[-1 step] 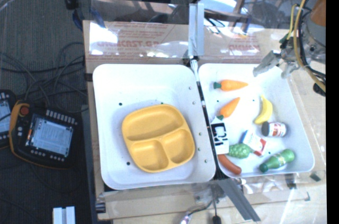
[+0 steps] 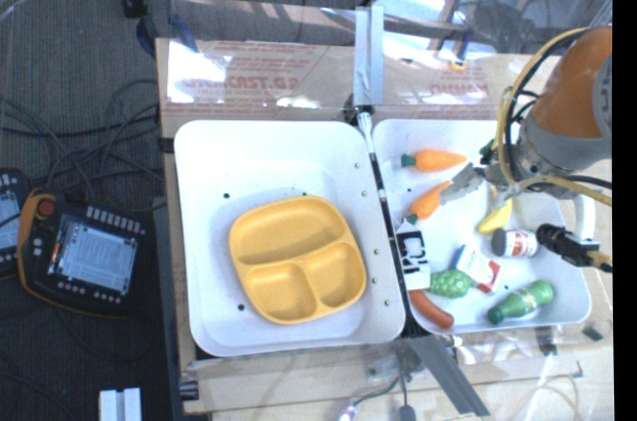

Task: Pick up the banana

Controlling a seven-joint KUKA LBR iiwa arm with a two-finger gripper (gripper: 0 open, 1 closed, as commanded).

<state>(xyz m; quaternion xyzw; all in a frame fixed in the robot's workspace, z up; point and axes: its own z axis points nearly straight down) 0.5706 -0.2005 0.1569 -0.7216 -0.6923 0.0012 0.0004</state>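
The banana point(image 2: 495, 215) lies in the right bin point(image 2: 557, 315), just under the arm point(image 2: 572, 101), with only a short yellow piece showing past the wrist and cables. The end effector point(image 2: 468, 182) reaches out to the left of it, over the gap between the two carrots, and whether it is apart or together I cannot tell from here; nothing shows clamped in it.

What worries me is the crowding. One carrot point(image 2: 434, 160) sits far, another carrot point(image 2: 426, 201) near it and lower, both closer to the metal tip than the banana looks to be (so a descent from this spot would likely land on a carrot instead). A small bottle point(image 2: 510, 243) with a red cap lies touching or just beside the banana's near end, and could get nudged or caught along with it. The banana also rests tilted, so a poorly aligned grip might slip off its curve.

Nearer the front lie a broccoli point(image 2: 451, 284), a sausage point(image 2: 430, 310) and a green bottle point(image 2: 521, 301), well clear for now. The left bin point(image 2: 199, 210) holds a yellow tray point(image 2: 297, 258), out of harm's way. Loose cables point(image 2: 557, 190) hang by the wrist and could drag across the toys.
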